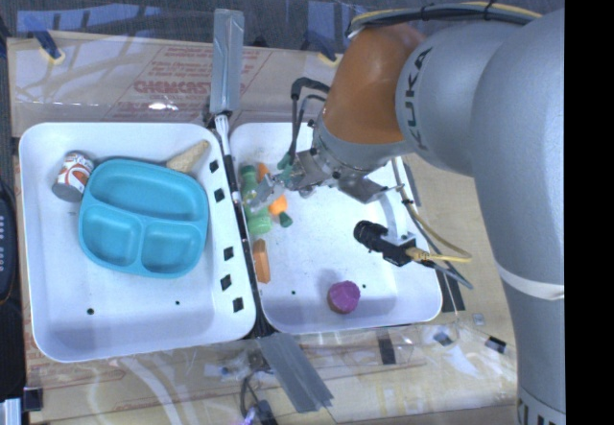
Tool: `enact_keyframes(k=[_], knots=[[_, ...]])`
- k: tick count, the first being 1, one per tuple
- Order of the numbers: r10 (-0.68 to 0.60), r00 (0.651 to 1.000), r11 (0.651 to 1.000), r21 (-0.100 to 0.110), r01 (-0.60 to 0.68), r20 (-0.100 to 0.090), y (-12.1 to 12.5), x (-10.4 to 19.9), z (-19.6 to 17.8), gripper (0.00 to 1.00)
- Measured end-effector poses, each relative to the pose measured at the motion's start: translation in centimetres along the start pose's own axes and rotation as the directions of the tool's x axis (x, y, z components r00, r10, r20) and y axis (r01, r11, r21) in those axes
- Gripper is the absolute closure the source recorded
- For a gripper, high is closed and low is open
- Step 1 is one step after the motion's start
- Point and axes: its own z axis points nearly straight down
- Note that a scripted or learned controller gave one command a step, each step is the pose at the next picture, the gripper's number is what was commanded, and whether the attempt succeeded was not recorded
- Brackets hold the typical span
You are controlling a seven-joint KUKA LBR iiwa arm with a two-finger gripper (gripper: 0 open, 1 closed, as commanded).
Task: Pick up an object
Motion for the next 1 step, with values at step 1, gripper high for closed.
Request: enact_keyframes(k=[1], knots=[[-0.109, 0.994, 0.994, -0.017, 0.109, 0.012, 1.73, -6.89, 7.64, 0.0]])
